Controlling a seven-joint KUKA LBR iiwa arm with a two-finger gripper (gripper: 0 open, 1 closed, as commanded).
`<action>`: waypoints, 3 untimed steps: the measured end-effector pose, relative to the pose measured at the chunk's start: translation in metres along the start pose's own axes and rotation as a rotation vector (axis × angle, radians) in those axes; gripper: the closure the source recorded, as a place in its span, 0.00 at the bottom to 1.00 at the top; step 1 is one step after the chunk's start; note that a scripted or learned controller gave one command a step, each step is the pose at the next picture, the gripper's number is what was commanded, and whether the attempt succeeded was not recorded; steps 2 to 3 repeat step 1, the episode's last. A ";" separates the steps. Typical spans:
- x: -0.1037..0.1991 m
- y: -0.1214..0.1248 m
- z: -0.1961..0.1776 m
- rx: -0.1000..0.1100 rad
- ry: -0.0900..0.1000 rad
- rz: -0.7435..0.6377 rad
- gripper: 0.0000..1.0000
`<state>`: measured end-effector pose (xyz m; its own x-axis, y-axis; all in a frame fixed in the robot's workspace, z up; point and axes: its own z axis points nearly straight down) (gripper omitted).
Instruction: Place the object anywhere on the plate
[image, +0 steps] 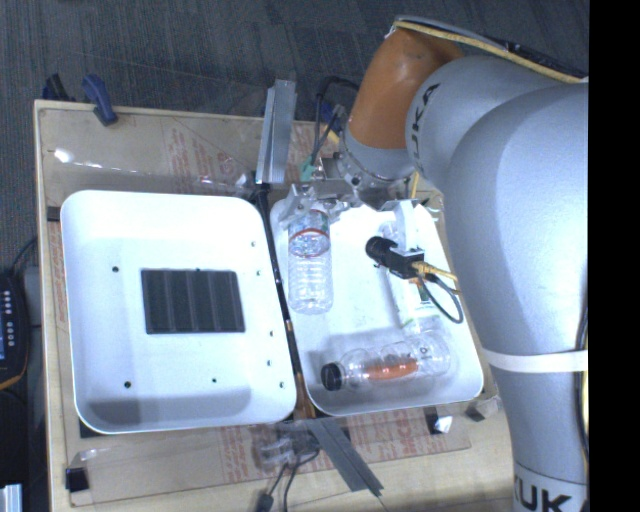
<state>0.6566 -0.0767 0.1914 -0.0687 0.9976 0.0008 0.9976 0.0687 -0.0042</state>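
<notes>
My gripper (322, 192) hangs by the cap end of the upright-lying bottle (309, 260), which stretches toward me, but how it stands I cannot tell.

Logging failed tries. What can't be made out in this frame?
- Gripper: in the camera view the wrist and orange band cover it, so finger state is unreadable, as is contact with the upright-lying clear bottle.
- Right bin: its right side is hidden under the grey arm.
- White tube-like item under the black cable: too small to identify.
- Second bottle: orange contents blurred.
</notes>
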 end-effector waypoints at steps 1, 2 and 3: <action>0.048 -0.088 0.001 -0.001 -0.001 -0.197 1.00; 0.048 -0.088 0.001 -0.001 -0.001 -0.197 1.00; 0.048 -0.088 0.001 -0.001 -0.001 -0.197 1.00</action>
